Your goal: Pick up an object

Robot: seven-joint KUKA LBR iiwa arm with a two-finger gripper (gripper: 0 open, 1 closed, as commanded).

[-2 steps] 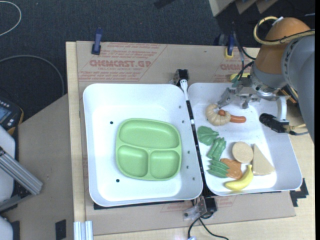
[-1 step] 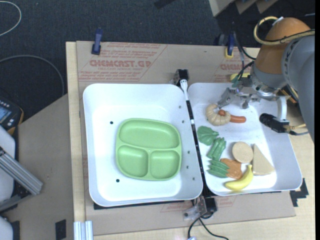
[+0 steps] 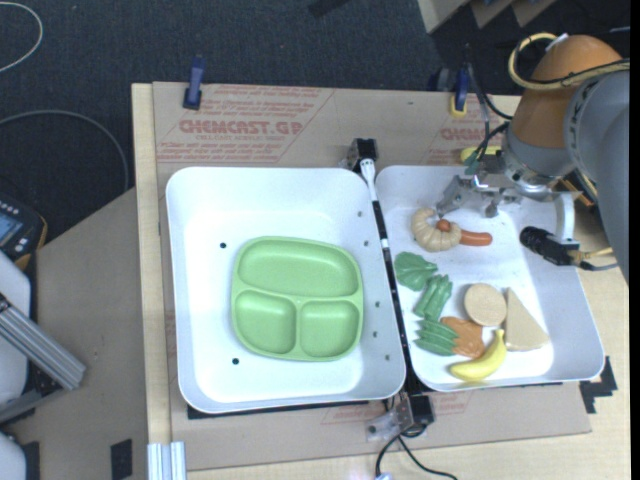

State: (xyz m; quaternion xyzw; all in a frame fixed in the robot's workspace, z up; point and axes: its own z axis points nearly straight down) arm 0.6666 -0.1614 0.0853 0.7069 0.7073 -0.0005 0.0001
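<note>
You have the counter [image 3: 250, 118] under a brown sheet printed in red letters, with blue clamps at its far edge. On it sit two white bins side by side. The left bin [image 3: 200, 218] holds a green tray [image 3: 297, 297] with three compartments, lying flat near the bin's middle. The right bin [image 3: 570, 318] carries the toy food. The arm [image 3: 575, 98] comes in from the right, its orange band above the bin's far corner, and the end effector [image 3: 478, 190] hangs low over the far part of that bin, just above and beside a small tan pumpkin [image 3: 434, 229]. You cannot tell from here how wide it stands or whether it has hold of anything. A red chili [image 3: 474, 236] lies touching the pumpkin's right side. Nearer to you are a tan wedge [image 3: 524, 322], a round tan slice [image 3: 484, 304] beside it, a banana [image 3: 480, 361] at the near edge, green vegetables [image 3: 428, 303] along the left wall, and a carrot [image 3: 463, 332] between those and the banana.
</note>
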